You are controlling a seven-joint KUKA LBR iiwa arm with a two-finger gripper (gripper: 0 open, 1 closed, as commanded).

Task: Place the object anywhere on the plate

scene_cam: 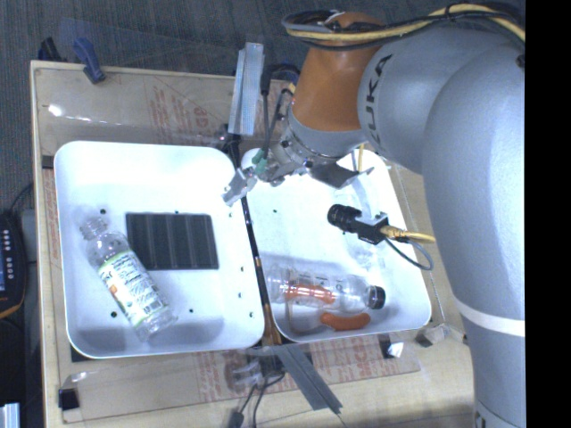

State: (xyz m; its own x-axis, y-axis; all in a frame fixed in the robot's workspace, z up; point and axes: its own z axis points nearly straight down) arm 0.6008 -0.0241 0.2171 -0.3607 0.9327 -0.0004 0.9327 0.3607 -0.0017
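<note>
- Dark carpet surrounds the worktop point(134, 92), which carries two white bins side by side.
- Left bin point(76, 163): a black ribbed plate point(171, 241) lies flat mid-bin; a clear water bottle point(125, 275) lies slanted just left of it.
- Right bin point(406, 275): a clear bottle with a black cap point(330, 291) lies near the front, an orange piece point(343, 320) just in front of it.
- The end effector point(243, 184) hangs over the divide between the bins at the far side; whether it is spread or pressed together cannot be told.

Clear plastic bottle point(127, 279); glossy white bins point(76, 163).
</note>
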